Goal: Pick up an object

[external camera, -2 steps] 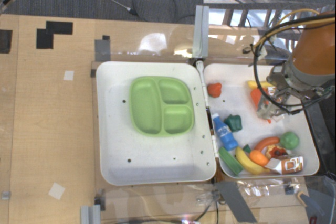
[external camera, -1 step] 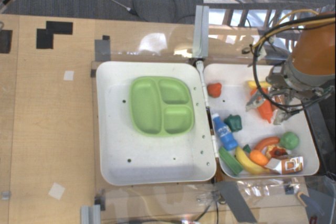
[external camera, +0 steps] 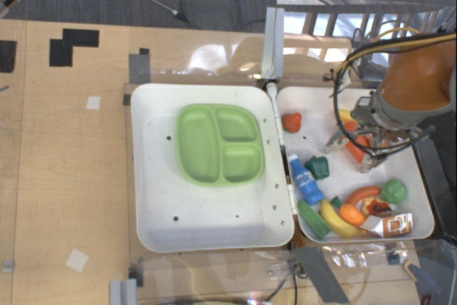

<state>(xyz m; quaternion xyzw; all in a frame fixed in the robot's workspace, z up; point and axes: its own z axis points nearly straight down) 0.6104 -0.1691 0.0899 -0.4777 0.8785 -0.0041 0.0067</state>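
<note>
My gripper (external camera: 352, 153) hangs over the upper right part of the right bin (external camera: 421, 175), below the orange wrist band. It is open, its two grey fingers (external camera: 334, 143) spread apart. An orange-red piece (external camera: 355, 148) lies between them and partly under the gripper; I cannot tell whether the fingers touch it. A yellow piece (external camera: 345, 116) peeks out just above the gripper. A small red-orange object (external camera: 291, 121) sits to the left, near the bin's top left corner.
The right bin also holds a blue bottle (external camera: 307, 183), a dark green block (external camera: 318, 168), a green cucumber (external camera: 312, 218), a banana (external camera: 336, 220), a red sausage (external camera: 363, 194), a green ball (external camera: 393, 191) and a brown carton (external camera: 393, 226). A green divided plate (external camera: 220, 144) lies in the left bin (external camera: 153, 211).
</note>
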